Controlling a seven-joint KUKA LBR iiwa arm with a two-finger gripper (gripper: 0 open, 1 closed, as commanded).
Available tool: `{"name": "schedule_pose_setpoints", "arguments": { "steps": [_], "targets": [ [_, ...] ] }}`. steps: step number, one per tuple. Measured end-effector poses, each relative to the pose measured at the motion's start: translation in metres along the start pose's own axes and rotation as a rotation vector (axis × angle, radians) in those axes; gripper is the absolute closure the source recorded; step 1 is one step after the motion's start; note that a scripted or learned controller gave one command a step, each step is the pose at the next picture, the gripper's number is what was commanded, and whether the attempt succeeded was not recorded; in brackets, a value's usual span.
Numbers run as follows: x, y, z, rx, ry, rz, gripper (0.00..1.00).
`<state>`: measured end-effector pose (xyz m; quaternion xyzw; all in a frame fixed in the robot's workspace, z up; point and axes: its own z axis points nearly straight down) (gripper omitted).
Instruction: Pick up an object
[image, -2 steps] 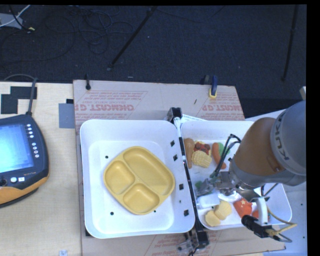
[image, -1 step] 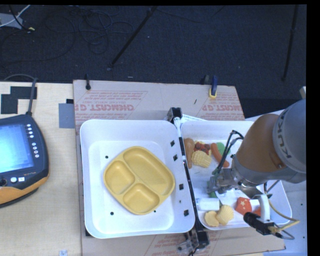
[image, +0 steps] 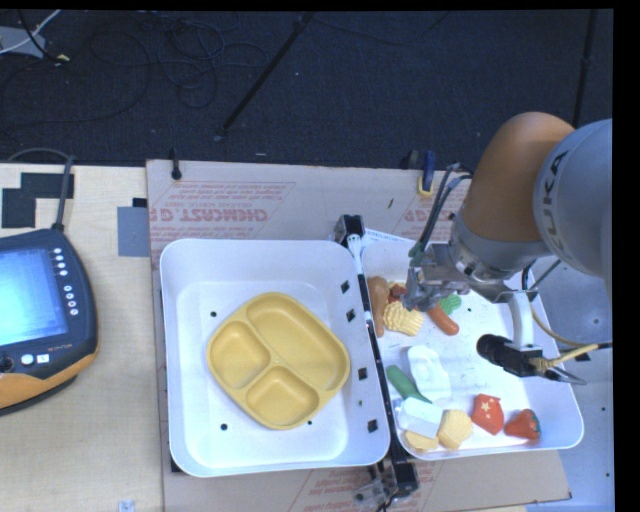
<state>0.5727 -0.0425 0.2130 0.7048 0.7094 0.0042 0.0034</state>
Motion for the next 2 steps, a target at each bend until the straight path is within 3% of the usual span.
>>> {"name": "schedule_pose_setpoints", "arguments": {
  "steps": [1, 2],
  "targets": [
    [-0.021, -0.081, -0.114, 0.007, -0.002, 0.01, 1.0],
    [0.055, -0.078, -0.18, 0.009, 0.001, -0.001, 1.0]
  ]
}}
